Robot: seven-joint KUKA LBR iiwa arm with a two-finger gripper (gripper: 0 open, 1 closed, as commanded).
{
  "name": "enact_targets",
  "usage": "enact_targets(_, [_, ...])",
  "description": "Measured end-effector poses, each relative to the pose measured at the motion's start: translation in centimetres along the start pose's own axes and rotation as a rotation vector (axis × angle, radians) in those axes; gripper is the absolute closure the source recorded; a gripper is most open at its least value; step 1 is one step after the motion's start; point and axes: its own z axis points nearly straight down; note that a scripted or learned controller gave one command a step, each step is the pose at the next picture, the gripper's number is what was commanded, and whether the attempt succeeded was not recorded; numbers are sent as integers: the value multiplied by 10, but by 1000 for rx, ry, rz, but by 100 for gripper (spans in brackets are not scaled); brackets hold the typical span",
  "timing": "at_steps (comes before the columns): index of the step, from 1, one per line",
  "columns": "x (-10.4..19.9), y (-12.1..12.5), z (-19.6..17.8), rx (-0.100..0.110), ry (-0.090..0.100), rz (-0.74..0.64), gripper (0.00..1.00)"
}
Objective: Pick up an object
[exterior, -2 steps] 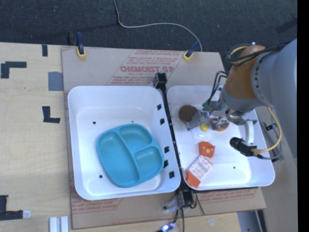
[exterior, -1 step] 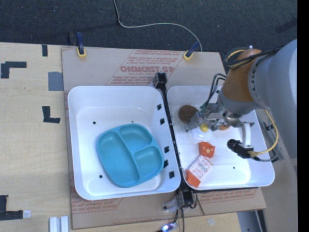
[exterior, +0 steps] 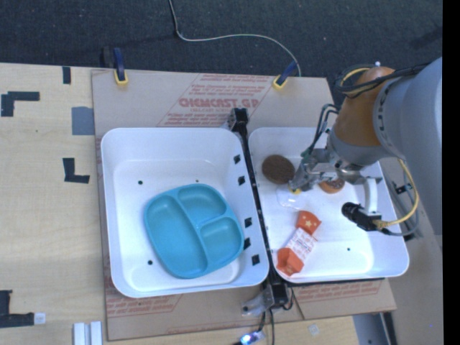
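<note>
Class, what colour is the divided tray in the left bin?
Light blue tray, shown in the camera view.

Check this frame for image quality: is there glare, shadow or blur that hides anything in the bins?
Camera view: lighting is even and soft, with no harsh glare on the white bins. The blue tray and orange packet read sharply. The arm looms large and soft at the right. The gripper is small and muddled near the brown round object.

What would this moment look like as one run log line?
claw: low in right bin, beside brown round object | orange packet: lying loose | blue tray: left bin
</note>
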Motion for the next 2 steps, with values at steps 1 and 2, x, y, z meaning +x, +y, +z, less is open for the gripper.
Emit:
enact_targets(1, [-6, 3, -42, 4, 4, 2, 100])
enact_targets(2, [-3, 14, -88, 3, 4, 0, 100])
